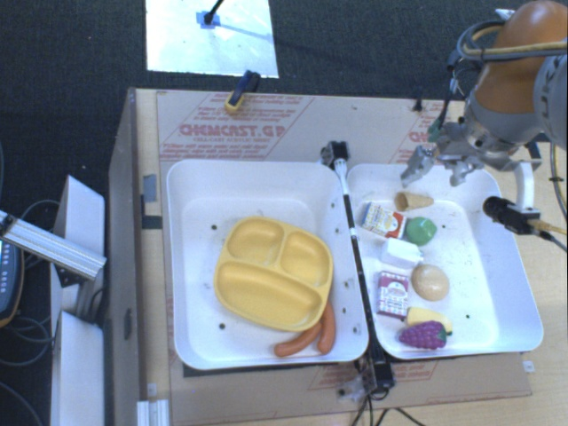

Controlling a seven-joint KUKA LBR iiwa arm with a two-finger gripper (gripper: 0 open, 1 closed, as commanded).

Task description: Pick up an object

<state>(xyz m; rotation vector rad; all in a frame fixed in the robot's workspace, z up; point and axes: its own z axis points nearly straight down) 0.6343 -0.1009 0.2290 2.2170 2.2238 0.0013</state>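
Gripper point(437, 166) hangs above the back edge of the right bin point(510, 264). Jaws spread, nothing between them. No target is specified; the nearest candidate is the cone point(414, 201), lying on its side just below and left of the fingertips.

Risks, judged from the layout:
- The cone is small, tapered and tipped over; closing jaws could squeeze it out sideways or roll it.
- It lies close to the bin's back wall, so a straight descent may catch the rim.
- The carton point(382, 219) and green ball point(422, 231) sit just beside the cone; a slightly off approach would nudge them instead.

Also in the right bin: white block point(401, 253), egg point(430, 282), red box point(393, 293), grapes point(423, 335) touching a cheese wedge point(424, 316). All are tightly clustered, leaving little finger clearance.

Left bin point(200, 211): yellow tray point(273, 272) and sausages point(312, 335), well apart from the gripper, across the divider.
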